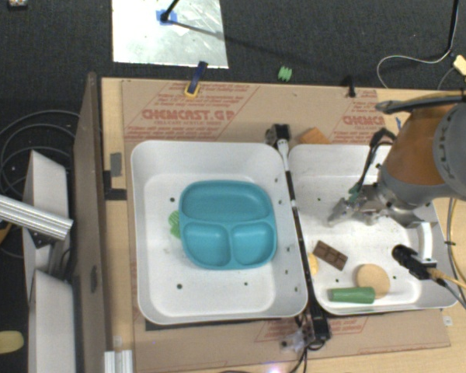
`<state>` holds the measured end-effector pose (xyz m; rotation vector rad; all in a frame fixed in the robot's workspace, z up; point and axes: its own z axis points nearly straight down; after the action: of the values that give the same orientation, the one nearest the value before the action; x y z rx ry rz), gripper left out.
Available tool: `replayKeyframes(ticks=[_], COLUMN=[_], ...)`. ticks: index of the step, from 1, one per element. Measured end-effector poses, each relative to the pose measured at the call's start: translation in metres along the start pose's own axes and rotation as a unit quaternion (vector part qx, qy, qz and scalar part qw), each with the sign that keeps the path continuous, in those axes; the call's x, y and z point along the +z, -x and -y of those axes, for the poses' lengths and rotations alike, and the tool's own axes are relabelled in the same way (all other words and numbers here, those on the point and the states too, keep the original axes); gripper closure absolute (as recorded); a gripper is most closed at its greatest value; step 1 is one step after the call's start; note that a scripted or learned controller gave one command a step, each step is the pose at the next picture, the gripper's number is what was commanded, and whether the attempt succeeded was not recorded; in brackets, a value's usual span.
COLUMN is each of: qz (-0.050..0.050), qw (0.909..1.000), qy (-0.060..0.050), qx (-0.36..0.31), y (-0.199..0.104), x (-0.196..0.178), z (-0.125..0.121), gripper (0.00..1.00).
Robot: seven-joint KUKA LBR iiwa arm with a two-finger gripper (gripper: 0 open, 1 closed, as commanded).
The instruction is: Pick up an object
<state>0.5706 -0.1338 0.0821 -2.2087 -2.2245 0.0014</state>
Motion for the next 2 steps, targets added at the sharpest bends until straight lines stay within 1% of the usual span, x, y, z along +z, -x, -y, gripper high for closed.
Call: replayKeyframes(ticks=[1, 2], qz=[0.004, 0.002], qw=[1.0000, 1.0000], qy=[0.007, 0.006], qx=[0.002, 0.000], y=[0.046, 0.030], x=[-0.025, -0.003], z=[-0.052, -0.101], gripper=[0.00, 0.00])
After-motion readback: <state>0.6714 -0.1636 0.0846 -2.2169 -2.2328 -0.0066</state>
